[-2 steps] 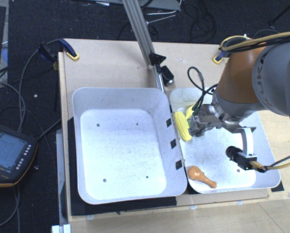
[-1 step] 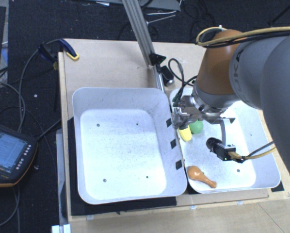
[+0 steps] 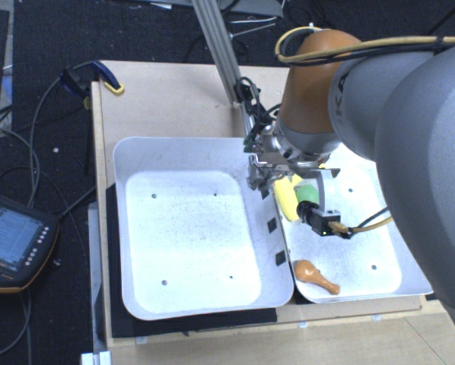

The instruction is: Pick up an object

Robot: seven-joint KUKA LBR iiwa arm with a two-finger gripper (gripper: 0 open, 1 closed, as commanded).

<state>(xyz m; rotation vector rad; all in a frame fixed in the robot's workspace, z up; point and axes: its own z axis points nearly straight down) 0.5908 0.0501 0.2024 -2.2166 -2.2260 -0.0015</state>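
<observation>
A yellow object [image 3: 287, 198] lies in the right bin [image 3: 380, 280] near its left wall, with a green object [image 3: 308, 192] touching its right side. A tan, pear-shaped object [image 3: 316, 275] rests near that bin's front left corner. My gripper [image 3: 259, 178] hangs low over the wall between the two bins, just left of the yellow object. The wrist and its mount hide much of the gripper and the tops of the yellow and green objects.
The left bin [image 3: 136, 226] stands beside the right one. A metal pole [image 3: 220, 44] slants up from behind the bins. A black cable with a yellow-tipped plug [image 3: 326, 223] hangs off the wrist over the right bin. A teach pendant [image 3: 11, 242] lies off the bench at left.
</observation>
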